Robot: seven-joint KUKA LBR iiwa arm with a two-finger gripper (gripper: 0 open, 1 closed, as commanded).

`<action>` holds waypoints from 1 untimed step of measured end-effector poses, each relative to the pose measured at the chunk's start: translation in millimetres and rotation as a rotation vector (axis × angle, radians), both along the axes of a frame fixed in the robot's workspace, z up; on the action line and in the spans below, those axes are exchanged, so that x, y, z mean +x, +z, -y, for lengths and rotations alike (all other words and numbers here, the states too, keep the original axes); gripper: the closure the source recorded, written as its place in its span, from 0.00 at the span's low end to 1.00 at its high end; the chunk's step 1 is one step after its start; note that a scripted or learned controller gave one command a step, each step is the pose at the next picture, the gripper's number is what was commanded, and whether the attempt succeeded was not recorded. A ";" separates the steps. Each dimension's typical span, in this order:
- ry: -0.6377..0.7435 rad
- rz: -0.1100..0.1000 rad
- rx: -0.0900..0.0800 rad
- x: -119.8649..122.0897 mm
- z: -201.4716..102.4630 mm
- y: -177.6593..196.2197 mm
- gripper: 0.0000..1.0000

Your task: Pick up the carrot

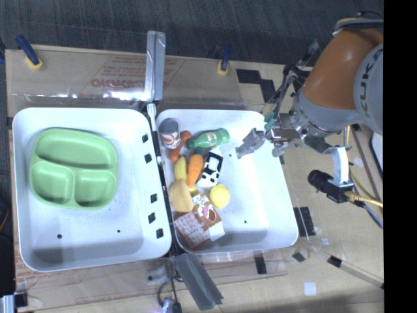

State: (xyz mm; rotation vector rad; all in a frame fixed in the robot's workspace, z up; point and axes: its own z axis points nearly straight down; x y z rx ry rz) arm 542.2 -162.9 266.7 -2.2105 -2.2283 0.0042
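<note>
The carrot is a short orange piece lying in the left part of the right bin, packed among other toy foods. It rests between a yellow fruit on its left and a black-and-white carton on its right. My gripper hangs over the bin's upper right area, well to the right of the carrot and apart from it. Its two grey fingers stand apart with nothing between them, so it is open.
A green bottle, a small can, a lemon, a bread piece and a snack packet crowd the carrot. The left bin holds a green divided tray. The bins' shared wall runs just left of the pile.
</note>
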 end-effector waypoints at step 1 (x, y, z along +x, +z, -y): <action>0.000 0.000 0.000 0.0 0.0 0.0 0.00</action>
